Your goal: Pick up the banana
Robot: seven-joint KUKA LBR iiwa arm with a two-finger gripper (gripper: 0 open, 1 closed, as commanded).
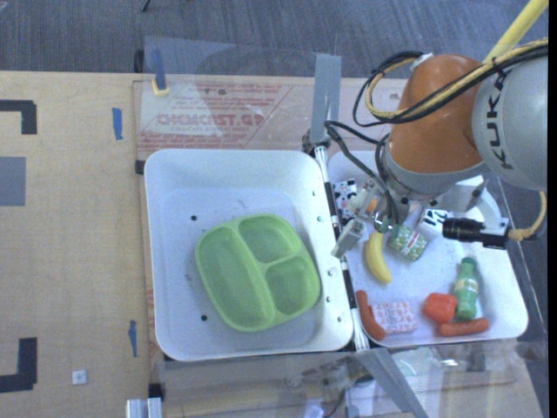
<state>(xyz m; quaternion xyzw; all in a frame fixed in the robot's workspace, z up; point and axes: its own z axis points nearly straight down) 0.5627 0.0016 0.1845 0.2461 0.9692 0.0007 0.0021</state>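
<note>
The yellow banana (378, 259) lies in the right bin (513, 320), near its left wall, pointing roughly up and down. My gripper (365, 229) hangs just over the banana's upper end, under the orange wrist band. Its fingers stand open, one grey finger (351, 236) reaching over the rim between the bins, the other by the banana's top. Nothing is held between them.
Around the banana lie a green-and-white packet (407, 242), a green bottle (466, 287), a red vegetable (439, 306), a carrot (464, 326), a pink pack (399, 315) and a sausage (370, 315). The left bin (174, 190) holds a green divided plate (257, 273).
</note>
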